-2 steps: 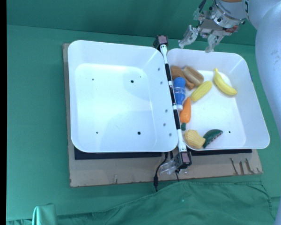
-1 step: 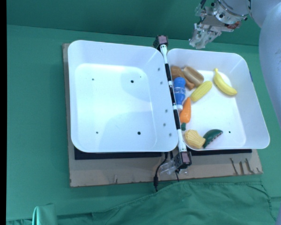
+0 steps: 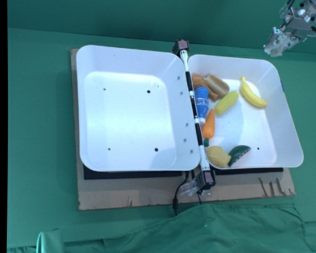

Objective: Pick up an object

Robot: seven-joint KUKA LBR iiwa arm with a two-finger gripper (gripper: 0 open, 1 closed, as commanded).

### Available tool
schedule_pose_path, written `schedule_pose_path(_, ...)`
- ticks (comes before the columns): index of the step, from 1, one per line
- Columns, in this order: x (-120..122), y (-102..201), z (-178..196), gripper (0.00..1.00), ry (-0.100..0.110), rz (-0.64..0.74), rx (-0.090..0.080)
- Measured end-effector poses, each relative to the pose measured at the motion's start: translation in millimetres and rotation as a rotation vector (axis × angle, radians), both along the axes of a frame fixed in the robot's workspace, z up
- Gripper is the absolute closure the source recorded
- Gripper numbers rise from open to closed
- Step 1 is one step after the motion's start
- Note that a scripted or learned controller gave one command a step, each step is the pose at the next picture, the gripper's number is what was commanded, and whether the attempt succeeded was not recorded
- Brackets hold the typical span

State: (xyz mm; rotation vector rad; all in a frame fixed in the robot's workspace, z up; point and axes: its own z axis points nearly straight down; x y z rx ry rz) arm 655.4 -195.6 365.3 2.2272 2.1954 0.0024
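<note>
On a green-draped bench, upon a brown cardboard sheet (image 3: 147, 196), two shallow white bins stand side by side. Left bin (image 3: 89, 62): bare white floor marked by a few small dark dots. Between the bins: a black-and-white rod (image 3: 191, 96) running from 12 o'clock to 6 o'clock, ending in a dark fitting at each end; a clear plastic piece beside the lower fitting is too faint to name. Right bin (image 3: 284, 125), contents listed from its left wall outward. Blue bottle (image 3: 201, 102), long axis near 12-to-6, lying against the left wall. Orange carrot (image 3: 209, 124), directly below the bottle, long axis from 12 to 6 with a slight lean toward 1, a small green end at the bottom. Brown bun-like item (image 3: 199, 80) and hot dog roll (image 3: 217, 83), at the bin's 11 o'clock corner, touching; their outlines merge and are hard to separate. Yellow-green corn cob (image 3: 226, 103), long axis from 1 o'clock to 7 o'clock, just below the roll. Yellow lumpy item (image 3: 218, 155), at the bin's 7 o'clock corner, identity unclear. Dark green wedge with a red edge (image 3: 238, 153), touching that item on its right. Yellow banana (image 3: 252, 94), at the bin's 1 o'clock area, curved, long axis from 11 to 5. Gripper (image 3: 277, 45): at 1 o'clock, above the bench outside the right bin's far corner, nothing between its fingers; arm cut off by the frame edge; whether the fingers are spread or together cannot be told.
</note>
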Motion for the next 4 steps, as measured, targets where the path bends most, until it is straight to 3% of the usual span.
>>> schedule_pose_path(1, -104.8, 6.8, 120.0, 1.0, -0.006, 0.007, 0.002)
schedule_pose_path(2, -189.5, 7.4, 117.3, 1.0, 0.009, 0.006, 0.008)
schedule_pose_path(3, -187.9, 61.0, 171.4, 1.0, 0.001, 0.016, 0.006)
schedule_pose_path(4, -178.3, 53.4, 209.2, 1.0, 0.002, 0.011, 0.005)
